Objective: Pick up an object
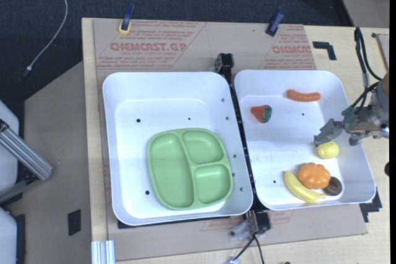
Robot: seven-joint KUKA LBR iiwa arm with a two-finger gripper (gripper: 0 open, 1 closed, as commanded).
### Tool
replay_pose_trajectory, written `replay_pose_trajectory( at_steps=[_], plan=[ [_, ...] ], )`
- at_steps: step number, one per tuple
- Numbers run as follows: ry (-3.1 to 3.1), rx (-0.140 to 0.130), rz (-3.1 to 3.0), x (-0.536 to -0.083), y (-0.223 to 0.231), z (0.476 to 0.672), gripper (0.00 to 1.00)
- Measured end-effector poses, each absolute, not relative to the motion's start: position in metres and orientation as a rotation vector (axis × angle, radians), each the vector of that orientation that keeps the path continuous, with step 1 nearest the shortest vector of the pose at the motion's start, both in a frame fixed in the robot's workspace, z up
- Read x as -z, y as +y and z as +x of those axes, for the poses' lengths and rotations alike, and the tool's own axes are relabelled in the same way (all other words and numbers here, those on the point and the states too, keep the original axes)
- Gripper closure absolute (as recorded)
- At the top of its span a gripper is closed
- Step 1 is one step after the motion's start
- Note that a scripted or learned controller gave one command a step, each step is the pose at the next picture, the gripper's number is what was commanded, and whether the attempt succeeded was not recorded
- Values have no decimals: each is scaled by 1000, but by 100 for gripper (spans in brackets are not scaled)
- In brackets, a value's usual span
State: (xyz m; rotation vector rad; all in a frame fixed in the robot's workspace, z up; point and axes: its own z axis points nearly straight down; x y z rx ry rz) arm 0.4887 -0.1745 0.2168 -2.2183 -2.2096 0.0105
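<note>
Divided plate (189, 167) in left bin (124, 93); toy foods in right bin (278, 80).

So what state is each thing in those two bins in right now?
Plate: flat in left bin, compartments bare.
Sausage: lying in right bin, apart.
Strawberry: lying alone.
Lemon: just below end effector.
Banana: touching pumpkin.
Brown piece: beside pumpkin.

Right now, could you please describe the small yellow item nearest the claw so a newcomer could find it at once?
Start at the right bin, then go to its right wall, where the claw hangs. Just below the claw lies the small yellow lemon-like piece. It is round and pale, unlike the long banana and orange pumpkin further down.
</note>
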Motion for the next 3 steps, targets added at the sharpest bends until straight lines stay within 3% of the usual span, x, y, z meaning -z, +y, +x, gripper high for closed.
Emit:
replay_pose_trajectory(
  at_steps=[1, 3],
  plan=[
    [-2222, 0, -2222, -223, -174, 492, 0],
    [-2216, -4, -2218, -121, -179, 501, 0]
  ],
)
